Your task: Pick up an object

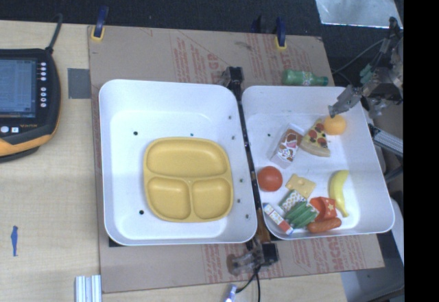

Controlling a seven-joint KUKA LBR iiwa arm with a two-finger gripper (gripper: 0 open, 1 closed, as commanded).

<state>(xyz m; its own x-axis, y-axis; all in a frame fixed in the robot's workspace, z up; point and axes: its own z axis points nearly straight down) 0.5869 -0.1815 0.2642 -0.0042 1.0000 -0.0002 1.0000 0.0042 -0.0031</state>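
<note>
white right bin [357,218] carries the toy food, the left bin [123,115] a yellow divided plate [186,178]. near the right bin's far right corner the gripper [336,111] hangs just above the orange fruit [335,125], almost touching it. whether it grips, i cannot tell.

I count two white bins: the left bin [116,156] and the right bin [363,156]. One yellow tray [186,178] with three compartments lies in the left one. In the right one I count one orange [335,125], one pizza slice [317,141], one small packet [288,145], one tomato [270,178], one cheese wedge [300,185], one banana [339,191], one sausage [324,226] and one carton [276,217]; the green and red pieces between them are too bunched for me to count. One green bottle [304,77] lies outside on my bench. One tablet [24,101] sits at the far left.
</note>
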